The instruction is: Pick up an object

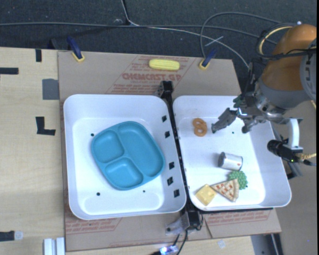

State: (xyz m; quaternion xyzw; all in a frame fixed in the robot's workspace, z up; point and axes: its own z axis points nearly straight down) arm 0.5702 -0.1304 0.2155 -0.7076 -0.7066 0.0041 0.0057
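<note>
The right bin (266,193) holds a brown pretzel (200,127), a small silver can (229,160) lying on its side, a green broccoli piece (238,178), a pizza slice (226,189) and a yellow cheese wedge (205,194). My gripper (233,127) hangs over the bin's upper right part, to the right of the pretzel and above the can. Its fingers (220,125) are spread open and nothing sits between them.
A blue divided plate (127,154) lies in the left bin (77,142). On the cardboard beyond the bins rests a yellow item (164,64), with clamps at the board's far edge. Cables run across the dark background.
</note>
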